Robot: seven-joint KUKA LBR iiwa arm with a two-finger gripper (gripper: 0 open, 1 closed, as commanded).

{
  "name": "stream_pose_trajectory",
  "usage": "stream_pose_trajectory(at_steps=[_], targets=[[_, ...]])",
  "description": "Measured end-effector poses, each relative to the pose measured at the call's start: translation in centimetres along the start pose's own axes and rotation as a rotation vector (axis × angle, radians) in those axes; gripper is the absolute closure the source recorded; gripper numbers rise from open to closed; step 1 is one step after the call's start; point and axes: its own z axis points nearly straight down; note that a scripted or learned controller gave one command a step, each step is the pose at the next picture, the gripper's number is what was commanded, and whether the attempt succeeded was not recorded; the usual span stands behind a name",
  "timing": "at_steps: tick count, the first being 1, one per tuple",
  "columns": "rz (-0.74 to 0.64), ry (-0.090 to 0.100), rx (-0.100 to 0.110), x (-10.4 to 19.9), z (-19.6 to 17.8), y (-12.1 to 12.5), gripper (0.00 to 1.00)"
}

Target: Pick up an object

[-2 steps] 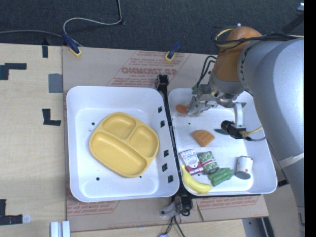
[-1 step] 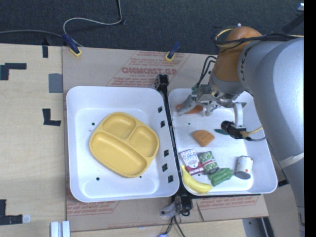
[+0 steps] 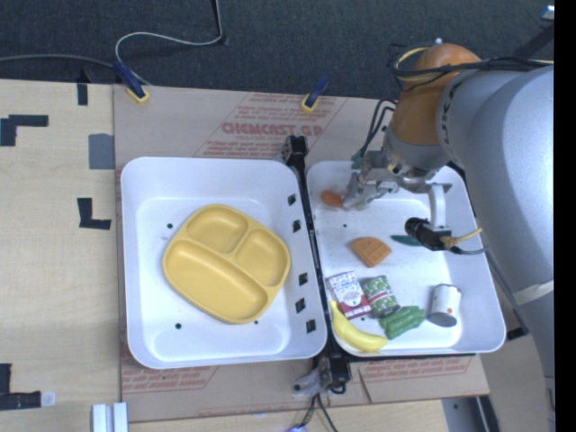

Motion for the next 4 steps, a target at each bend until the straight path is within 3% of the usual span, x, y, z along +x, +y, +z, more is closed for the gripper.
stream_pose_trajectory(at_steps=[1, 2, 3, 4], targets=[[0.0, 0.0, 0.0, 0.0, 0.0, 0.0, 0.0], [-0.001, 0.001, 0.001, 0.1, -0.9, 0.0, 1.0], [-0.001, 0.0, 0.001, 0.1, -0.9, 0.0, 0.0], [0.004, -0.001, -0.002, 0.0, 2.8, -0.2, 0.0]])
